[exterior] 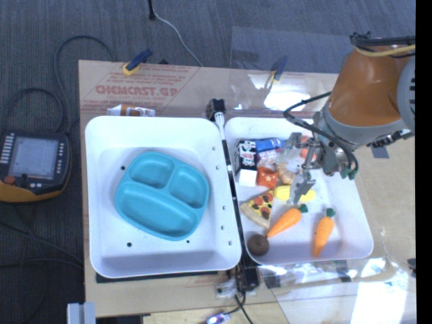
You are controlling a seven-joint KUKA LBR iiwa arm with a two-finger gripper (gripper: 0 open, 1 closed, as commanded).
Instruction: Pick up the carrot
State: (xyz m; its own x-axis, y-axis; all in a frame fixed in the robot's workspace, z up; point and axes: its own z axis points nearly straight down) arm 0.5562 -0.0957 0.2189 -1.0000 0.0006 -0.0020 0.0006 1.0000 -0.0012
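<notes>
The carrot [284,222] lies just below the gripper [302,184], whose grip, blurred, I cannot tell.

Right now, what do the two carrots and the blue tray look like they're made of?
Both carrots: probably moulded plastic toys, uniform orange with a slight sheen and stubby green tops. Divided blue tray: likely hard plastic, smooth, evenly coloured, with rounded moulded compartments and soft highlights.

A blue divided tray [162,194] lies in the left bin [101,248]. A pizza slice [258,209] and brown ball [258,244] sit in the right bin [358,241]. A teach pendant [32,164] rests far left.
</notes>
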